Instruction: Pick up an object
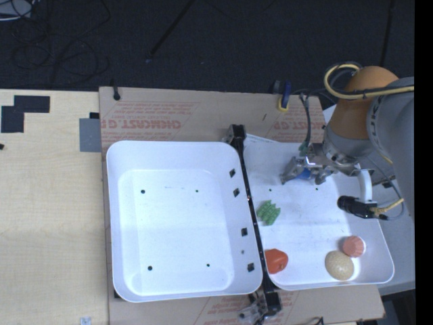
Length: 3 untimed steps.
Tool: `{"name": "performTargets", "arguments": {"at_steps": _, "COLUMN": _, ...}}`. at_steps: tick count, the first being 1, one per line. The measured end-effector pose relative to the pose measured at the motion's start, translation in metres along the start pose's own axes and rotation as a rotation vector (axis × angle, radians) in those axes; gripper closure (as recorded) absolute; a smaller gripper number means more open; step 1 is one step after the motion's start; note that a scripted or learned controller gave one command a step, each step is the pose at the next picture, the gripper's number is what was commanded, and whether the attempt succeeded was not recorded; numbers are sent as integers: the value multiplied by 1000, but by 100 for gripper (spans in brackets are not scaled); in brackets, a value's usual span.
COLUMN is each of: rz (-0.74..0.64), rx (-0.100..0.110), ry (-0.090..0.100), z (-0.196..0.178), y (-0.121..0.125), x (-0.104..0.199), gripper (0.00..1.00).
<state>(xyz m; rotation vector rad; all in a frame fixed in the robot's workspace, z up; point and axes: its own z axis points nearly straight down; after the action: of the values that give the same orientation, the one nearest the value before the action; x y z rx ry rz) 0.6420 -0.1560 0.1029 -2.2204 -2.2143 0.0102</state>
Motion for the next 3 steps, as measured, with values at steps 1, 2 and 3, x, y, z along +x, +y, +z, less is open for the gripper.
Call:
{"name": "performTargets", "arguments": {"at_steps": 1, "rz": -1, "rx": -14, "ry": -3, "z": -82, "y": 2, "x": -36, "gripper": 0}}
{"name": "performTargets", "arguments": {"at_steps": 2, "rz": -3, "rx": -7, "ry": 0, "z": -87, "y": 1, "x": -35, "gripper": 100}}
{"name": "performTargets", "arguments": {"at_steps": 3, "rz": -3, "rx": -6, "ry": 0, "z": -86, "y": 1, "x": -35, "gripper": 0}}
